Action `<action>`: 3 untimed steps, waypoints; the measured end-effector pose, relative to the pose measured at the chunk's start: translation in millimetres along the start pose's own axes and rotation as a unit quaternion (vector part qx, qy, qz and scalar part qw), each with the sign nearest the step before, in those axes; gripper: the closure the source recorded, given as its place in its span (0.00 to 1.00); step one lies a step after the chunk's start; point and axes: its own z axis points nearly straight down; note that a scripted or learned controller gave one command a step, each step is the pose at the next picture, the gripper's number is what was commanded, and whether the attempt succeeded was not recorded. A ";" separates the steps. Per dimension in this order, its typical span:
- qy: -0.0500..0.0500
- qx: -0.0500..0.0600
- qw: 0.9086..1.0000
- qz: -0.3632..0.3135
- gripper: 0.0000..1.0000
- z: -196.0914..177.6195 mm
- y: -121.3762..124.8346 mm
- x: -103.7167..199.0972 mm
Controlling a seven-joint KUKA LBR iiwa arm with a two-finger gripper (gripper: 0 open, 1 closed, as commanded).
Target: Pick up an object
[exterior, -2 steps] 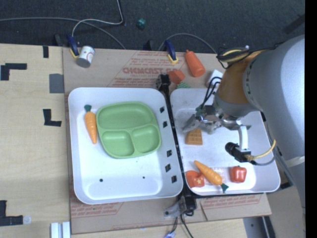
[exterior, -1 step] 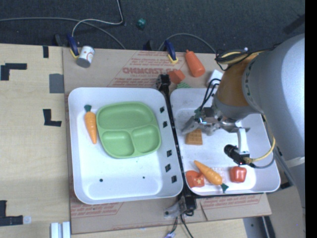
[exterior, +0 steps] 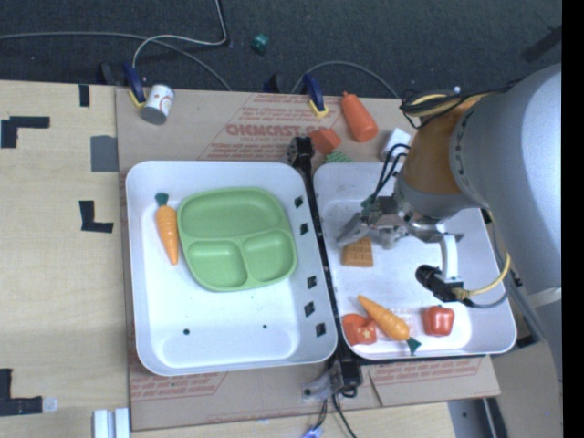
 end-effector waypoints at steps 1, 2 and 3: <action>-0.001 0.000 1.000 0.000 0.00 0.2 6.7 4.3; -0.001 -0.002 1.000 0.000 0.00 -0.2 -9.0 2.3; -0.001 -0.001 1.000 0.000 1.00 -9.8 -9.1 2.4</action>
